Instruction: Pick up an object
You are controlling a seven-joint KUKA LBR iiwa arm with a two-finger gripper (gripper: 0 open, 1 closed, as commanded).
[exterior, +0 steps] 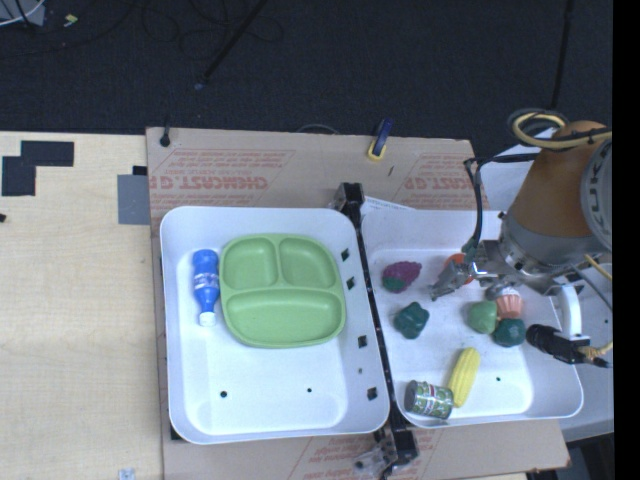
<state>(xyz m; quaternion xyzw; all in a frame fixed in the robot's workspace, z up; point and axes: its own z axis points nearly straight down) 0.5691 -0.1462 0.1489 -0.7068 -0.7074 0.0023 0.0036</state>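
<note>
My gripper (pixel 452 279) hangs over the right bin (pixel 545 400), near its middle, on the grey arm with the orange band. It is just right of a purple toy (pixel 402 275) and above a dark green toy (pixel 410 319). Close below the wrist lie a light green toy (pixel 483 316), a small orange and white piece (pixel 509 303) and another dark green piece (pixel 508 333). A yellow corn cob (pixel 463 375) and a tin can (pixel 430 400) on its side lie near the bin's front edge. I see nothing held.
The left bin (pixel 190 398) holds a green divided plate (pixel 281 290) and a blue bottle (pixel 205 284) beside it on the left. A black divider (pixel 368 308) separates the bins. Cardboard lies under both.
</note>
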